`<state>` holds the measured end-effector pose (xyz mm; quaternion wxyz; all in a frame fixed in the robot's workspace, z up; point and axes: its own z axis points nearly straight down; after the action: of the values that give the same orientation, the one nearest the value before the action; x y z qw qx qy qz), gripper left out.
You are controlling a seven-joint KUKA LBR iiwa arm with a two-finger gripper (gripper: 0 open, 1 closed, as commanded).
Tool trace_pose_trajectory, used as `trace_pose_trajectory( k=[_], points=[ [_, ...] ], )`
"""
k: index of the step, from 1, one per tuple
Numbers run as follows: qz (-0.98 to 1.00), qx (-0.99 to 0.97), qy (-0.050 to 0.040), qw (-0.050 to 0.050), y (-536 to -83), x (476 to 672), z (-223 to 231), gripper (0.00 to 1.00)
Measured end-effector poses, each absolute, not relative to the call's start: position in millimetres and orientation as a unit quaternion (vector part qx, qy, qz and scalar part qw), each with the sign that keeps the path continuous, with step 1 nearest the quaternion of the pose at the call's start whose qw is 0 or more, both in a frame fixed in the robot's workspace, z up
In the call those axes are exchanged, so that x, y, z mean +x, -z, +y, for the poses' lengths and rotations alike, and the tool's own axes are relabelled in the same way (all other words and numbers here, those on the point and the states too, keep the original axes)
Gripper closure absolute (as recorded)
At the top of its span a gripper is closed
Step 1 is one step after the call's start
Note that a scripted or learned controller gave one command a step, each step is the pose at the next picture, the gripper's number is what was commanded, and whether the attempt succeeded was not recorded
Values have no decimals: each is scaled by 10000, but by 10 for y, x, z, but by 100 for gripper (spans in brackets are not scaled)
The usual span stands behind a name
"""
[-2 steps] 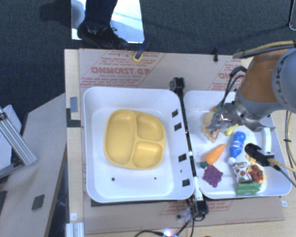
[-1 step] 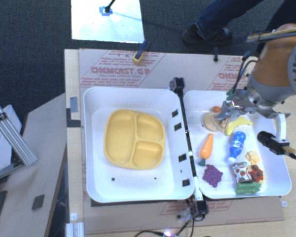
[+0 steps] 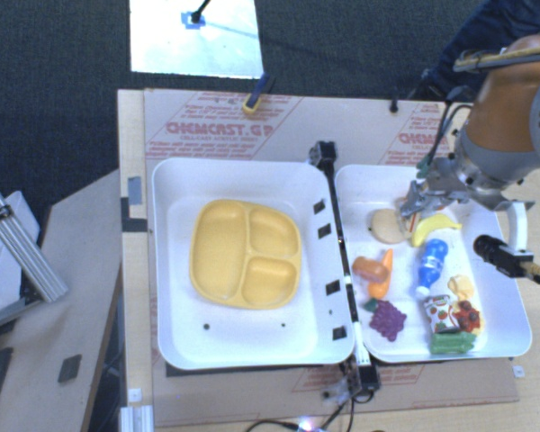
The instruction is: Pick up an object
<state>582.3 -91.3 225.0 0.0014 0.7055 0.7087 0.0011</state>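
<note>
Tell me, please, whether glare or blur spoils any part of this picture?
Camera view: even light and soft shadows in both bins; the yellow plate is sharp; strong glare whitens the square sheet at the top; the tool and the small items beneath it look slightly blurred.

We've got a dark carpeted floor [image 3: 54,79] all around, with a pale square sheet [image 3: 193,25] lying at 12 o'clock. The wooden bench [image 3: 135,241] sits in the middle, and a metal rail [image 3: 18,241] leans in at 9 o'clock.
</note>
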Motion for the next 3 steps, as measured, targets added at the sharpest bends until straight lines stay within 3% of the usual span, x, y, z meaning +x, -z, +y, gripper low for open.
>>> trace_pose_trajectory(
  k=[1,3],
  points=[
    [7094,7048,1,-3,-2148,5631,-587,100],
    [7077,7065,-3,1,-2183,5532,-610,100]
  ],
)
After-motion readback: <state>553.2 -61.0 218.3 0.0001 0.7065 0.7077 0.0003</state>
